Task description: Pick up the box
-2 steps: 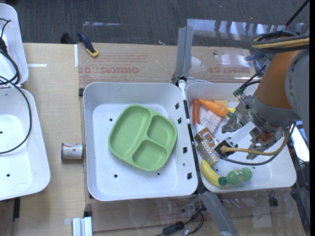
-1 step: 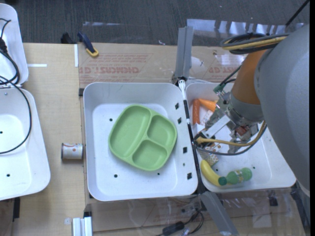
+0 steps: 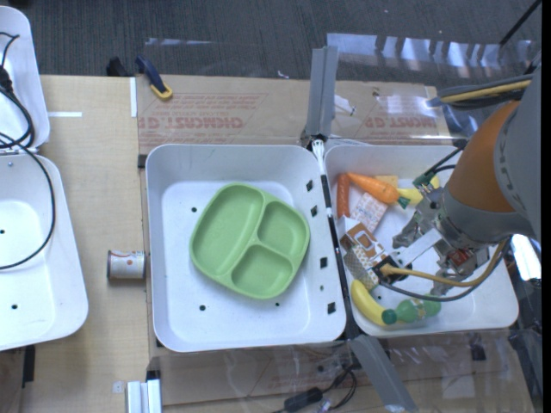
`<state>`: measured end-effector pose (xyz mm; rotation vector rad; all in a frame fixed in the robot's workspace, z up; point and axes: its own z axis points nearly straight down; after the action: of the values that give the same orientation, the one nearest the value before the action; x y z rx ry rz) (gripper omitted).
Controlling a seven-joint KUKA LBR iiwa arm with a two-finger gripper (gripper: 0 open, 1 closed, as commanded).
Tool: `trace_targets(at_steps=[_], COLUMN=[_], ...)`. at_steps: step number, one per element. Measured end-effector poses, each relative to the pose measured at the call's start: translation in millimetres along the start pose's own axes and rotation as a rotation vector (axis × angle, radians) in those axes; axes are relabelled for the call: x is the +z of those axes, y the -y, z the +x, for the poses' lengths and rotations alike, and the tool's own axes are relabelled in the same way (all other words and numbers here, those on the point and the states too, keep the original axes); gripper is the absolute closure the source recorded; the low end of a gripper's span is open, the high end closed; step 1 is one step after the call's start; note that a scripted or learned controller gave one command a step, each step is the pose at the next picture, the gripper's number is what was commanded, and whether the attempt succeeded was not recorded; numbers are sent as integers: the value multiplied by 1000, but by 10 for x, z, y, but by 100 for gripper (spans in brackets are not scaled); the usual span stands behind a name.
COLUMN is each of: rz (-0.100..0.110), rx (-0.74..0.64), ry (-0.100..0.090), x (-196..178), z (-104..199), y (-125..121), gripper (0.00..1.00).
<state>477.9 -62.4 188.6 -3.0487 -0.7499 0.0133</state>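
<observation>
My gripper (image 3: 398,269) hovering in the right white bin (image 3: 495,312) — grip state unclear, small printed cardboard box (image 3: 365,246) lying beside yellow banana (image 3: 368,306), orange carrot (image 3: 376,188) crowding, green divided plate (image 3: 250,240) sitting in left bin (image 3: 168,256).

The arm (image 3: 516,144) is big, round and grey. A wide orange band (image 3: 482,183) goes around it, and under the band there is a grey ring. The hand (image 3: 413,246) is small, made of silver and black metal parts. A yellow cable (image 3: 430,275) and thin black wires loop around it. A small green part sits near the top.
</observation>
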Motion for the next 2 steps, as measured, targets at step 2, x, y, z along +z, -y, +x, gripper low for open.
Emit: trace_targets(at_steps=[2], rz=[0], rx=[137], ry=[-1], x=[998], z=[474], y=[-705], gripper=[0])
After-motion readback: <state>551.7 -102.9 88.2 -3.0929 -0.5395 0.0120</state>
